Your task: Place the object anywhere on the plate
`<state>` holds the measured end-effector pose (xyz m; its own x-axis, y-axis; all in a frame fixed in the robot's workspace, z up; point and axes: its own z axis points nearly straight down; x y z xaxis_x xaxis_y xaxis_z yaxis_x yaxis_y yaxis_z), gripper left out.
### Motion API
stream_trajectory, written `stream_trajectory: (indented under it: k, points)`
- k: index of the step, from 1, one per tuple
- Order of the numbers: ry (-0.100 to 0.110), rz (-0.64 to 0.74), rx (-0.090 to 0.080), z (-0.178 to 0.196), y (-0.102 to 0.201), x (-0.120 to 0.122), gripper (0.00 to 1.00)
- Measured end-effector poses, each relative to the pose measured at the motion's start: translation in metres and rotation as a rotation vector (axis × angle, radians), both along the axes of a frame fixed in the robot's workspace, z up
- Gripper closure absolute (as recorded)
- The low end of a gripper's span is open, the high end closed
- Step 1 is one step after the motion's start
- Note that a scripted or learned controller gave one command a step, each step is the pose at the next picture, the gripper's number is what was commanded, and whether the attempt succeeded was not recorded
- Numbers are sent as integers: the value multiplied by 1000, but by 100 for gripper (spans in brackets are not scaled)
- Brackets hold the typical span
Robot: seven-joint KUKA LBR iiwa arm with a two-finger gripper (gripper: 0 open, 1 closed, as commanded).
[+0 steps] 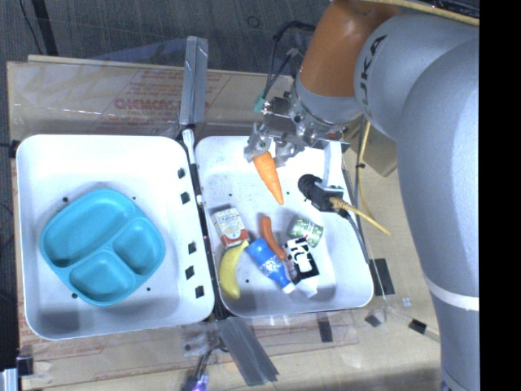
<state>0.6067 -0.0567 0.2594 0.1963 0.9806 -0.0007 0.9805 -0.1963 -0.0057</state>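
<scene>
My gripper [267,151] hangs over the back of the right bin [350,287], shut on the thick end of an orange carrot [271,177]. The carrot hangs point down between the fingers, above the bin floor. The blue plate [102,245], with three compartments, lies in the left bin [49,316], far to the left of the gripper.
On the right bin's floor lie a yellow banana [230,271], a small ketchup bottle [229,224], a blue bottle [269,264], an orange-red stick [271,236], a green can [307,231] and a black-and-white box [303,261]. A divider wall [195,218] separates the bins.
</scene>
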Motion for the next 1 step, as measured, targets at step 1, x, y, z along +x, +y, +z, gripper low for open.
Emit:
stream_trajectory:
  k: [1]
  points:
    - [0, -123, -2, -39, 109, -35, 100]
